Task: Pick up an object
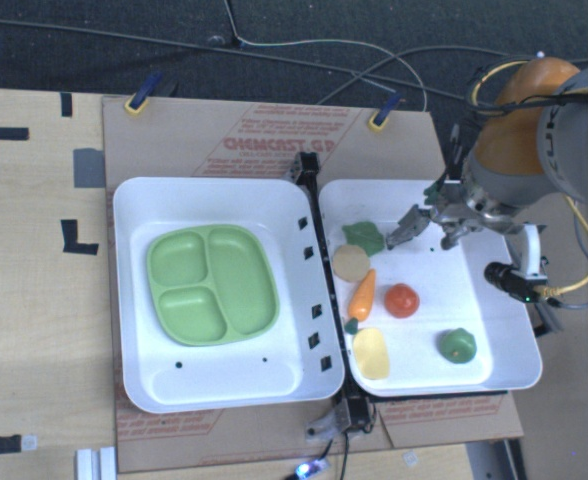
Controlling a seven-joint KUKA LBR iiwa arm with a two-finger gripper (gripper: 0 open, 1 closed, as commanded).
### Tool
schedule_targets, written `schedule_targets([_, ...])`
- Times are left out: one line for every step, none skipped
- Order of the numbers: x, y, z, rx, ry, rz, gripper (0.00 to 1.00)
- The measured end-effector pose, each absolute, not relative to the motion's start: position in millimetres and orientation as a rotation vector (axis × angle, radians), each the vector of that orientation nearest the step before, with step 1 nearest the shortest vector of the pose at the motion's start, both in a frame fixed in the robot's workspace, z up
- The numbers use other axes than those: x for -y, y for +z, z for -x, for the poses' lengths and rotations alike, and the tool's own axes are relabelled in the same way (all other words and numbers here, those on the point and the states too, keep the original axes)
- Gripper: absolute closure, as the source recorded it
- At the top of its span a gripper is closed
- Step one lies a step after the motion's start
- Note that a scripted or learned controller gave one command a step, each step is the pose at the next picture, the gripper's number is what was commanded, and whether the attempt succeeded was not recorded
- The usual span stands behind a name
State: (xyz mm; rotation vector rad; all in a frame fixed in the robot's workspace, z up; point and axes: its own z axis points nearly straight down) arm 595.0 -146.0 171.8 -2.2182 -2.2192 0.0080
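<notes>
The right bin holds several toy foods: a green leafy piece, a tan round piece, an orange carrot, a red tomato, a yellow piece and a green pepper. My gripper hangs over the upper part of this bin, right of the green leafy piece. Its two dark fingers are spread apart with nothing between them.
The left bin holds a green divided plate. A black divider runs between the bins. The grey arm with its orange band comes in from the upper right. Cables lie across the dark floor behind the bench.
</notes>
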Motion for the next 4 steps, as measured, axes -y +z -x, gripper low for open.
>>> schedule_targets([137.3, 110.4, -594.5, 2.220, 0.008, 2.216, 0.00])
schedule_targets([136.8, 124.1, -595.9, 2.223, 0.003, 2.216, 1.00])
schedule_targets([143.0, 173.8, -604.0, 2.224, -0.003, 2.222, 1.00])
schedule_targets([142.5, 222.3, -605.2, 2.226, -0.004, 2.222, 1.00])
